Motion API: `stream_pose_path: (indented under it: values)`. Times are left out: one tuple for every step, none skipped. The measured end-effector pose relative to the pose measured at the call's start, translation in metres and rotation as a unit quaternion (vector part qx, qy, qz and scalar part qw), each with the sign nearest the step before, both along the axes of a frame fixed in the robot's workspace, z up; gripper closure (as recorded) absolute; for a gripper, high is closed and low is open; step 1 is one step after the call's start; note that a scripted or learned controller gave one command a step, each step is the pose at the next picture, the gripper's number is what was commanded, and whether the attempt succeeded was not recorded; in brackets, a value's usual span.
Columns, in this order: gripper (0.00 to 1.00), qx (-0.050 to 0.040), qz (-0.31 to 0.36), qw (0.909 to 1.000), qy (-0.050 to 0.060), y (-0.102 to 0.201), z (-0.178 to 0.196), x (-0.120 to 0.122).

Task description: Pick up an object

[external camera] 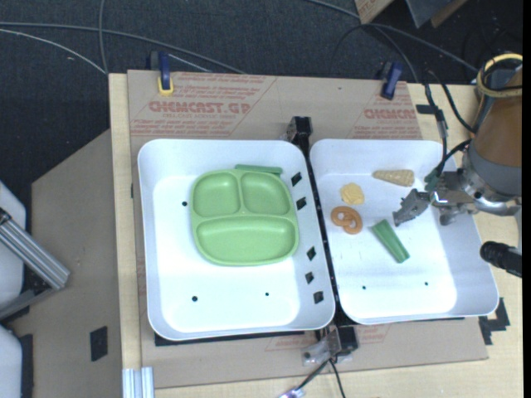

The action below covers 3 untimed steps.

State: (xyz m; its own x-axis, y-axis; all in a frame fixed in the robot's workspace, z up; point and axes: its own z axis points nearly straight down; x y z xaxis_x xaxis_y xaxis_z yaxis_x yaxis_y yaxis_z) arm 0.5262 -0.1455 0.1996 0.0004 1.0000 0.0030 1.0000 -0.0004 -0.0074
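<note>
Claw (412, 208) at mid-right looks open and empty, so I'd drop it straight over the green stick (389, 241) just below-left, then squeeze across its narrow side.

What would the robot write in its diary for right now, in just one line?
stage: reaching | gripper: over right bin, nothing held | nearest: green stick | also there: pretzel, chip, cone | left bin: green plate
</note>
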Motion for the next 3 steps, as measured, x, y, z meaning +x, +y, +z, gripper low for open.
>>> stream_pose_path:
  values:
    - [0.00,0.0000,0.000,1.0000,0.000,0.001,-0.047,0.008]
    - [0.00,0.0001,0.000,1.0000,0.000,0.002,-0.110,0.008]
    - [1.00,-0.0008,0.000,1.0000,-0.004,0.001,-0.095,0.009]
